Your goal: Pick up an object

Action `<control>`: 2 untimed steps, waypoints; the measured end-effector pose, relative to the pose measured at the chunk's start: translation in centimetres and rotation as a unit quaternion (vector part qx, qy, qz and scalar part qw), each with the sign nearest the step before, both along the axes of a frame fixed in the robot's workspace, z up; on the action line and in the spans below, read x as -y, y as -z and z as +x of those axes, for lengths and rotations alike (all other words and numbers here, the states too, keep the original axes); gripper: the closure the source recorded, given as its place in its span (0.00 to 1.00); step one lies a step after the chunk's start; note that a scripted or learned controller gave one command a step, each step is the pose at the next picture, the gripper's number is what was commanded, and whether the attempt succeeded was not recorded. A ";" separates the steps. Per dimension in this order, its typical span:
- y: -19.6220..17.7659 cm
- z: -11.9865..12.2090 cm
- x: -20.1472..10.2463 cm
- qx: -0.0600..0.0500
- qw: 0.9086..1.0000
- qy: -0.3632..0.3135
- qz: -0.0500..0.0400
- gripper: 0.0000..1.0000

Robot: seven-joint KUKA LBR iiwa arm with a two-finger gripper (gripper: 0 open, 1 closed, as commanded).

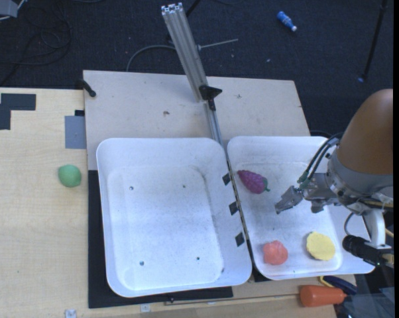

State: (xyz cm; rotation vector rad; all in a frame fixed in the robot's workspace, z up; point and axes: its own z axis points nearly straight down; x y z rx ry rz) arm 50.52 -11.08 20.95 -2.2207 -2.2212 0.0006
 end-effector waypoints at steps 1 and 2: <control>5.7 -1.0 -0.4 -0.002 1.000 0.000 0.000 0.00; 9.9 -0.9 -0.1 -0.002 1.000 0.000 0.000 0.00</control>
